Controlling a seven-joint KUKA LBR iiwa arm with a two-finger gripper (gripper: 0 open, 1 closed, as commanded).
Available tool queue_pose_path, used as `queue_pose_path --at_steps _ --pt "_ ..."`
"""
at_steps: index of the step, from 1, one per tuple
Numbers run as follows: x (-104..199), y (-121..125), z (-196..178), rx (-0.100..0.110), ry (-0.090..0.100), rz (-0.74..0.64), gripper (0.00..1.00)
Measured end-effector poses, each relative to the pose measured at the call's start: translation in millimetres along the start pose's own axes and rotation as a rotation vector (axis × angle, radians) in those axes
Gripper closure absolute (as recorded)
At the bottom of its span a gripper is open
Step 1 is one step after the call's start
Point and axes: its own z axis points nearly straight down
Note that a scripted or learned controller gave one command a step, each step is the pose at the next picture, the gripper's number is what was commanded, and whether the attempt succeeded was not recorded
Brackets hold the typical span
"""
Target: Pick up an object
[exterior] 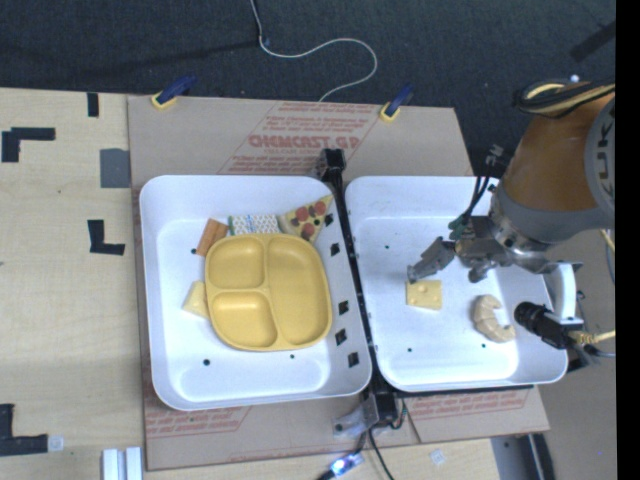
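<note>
A yellow divided plate (pixel 268 292) is seen in the left bin (pixel 165 368), with a few small bits tucked around it: an orange piece (pixel 212 235), a pizza-slice toy (pixel 308 217), and a pale wedge (pixel 194 299). Over in the right bin (pixel 450 373), a cheese-looking block (pixel 425 295) is found just under the gripper (pixel 432 261), whose fingers are spread apart with nothing gripped. A croissant-ish thing (pixel 492 318) is parked nearby to the right.

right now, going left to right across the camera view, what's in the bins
yellow divided plate → pizza slice toy → claw, just above the cheese piece → croissant
</note>
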Motion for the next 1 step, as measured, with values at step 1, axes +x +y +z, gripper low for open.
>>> queue_pose_path --at_steps 1 --pt "0.3 2.7 -7.2 -0.014 -0.001 -0.003 0.00"
